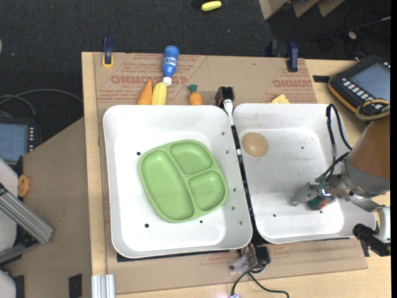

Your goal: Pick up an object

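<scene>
The arm reaches in from the right and hangs low over the right bin, its gripper down near the bin floor toward the near right part. How the fingers stand cannot be told from here; the metal at the tip is small and blurred, with a spot of green and red beside it that could be part of the tool or a small item.

The clearest thing to pick in this bin is the tan round disc, lying flat in the far left corner, well apart from the gripper. It looks thin and stiff, probably light, like a toy cookie or wooden piece. Lying flat, it offers little height, so the likely hold is across its width, with the fingers pressed down on either side of the rim; a smooth edge could slip out.

In the left bin sits a green divided plate, broad and shallow. It seems rigid plastic and light, but too wide to span; only the raised rim or a divider ridge looks pinchable.

On the worktop beyond the bins lie a small bottle, a corn cob and a carrot, outside both bins.
</scene>
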`<action>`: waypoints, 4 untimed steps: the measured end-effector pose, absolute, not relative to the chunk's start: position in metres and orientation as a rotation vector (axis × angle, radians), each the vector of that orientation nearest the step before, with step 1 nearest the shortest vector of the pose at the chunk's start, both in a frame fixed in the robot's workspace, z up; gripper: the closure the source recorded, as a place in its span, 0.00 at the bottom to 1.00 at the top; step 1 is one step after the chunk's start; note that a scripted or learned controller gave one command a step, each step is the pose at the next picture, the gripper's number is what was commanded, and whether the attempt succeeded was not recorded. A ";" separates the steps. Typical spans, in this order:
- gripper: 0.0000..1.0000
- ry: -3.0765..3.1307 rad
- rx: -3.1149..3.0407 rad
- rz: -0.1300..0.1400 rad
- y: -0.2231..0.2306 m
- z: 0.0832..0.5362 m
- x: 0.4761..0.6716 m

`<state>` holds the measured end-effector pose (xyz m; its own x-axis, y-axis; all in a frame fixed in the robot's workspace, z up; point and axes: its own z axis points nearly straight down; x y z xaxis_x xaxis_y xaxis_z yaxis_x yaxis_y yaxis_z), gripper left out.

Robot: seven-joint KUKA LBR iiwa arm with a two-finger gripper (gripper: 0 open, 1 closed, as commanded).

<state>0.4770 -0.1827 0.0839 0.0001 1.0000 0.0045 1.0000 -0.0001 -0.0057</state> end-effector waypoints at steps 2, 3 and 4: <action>1.00 -2.235 -2.216 -0.007 -0.121 0.086 0.550; 0.00 -2.223 -2.222 0.000 -0.125 0.085 0.546; 0.00 -2.214 -2.218 0.004 -0.113 0.084 0.488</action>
<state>0.4884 -0.1131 0.0842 0.0018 1.0000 0.0032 1.0000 -0.0018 -0.0068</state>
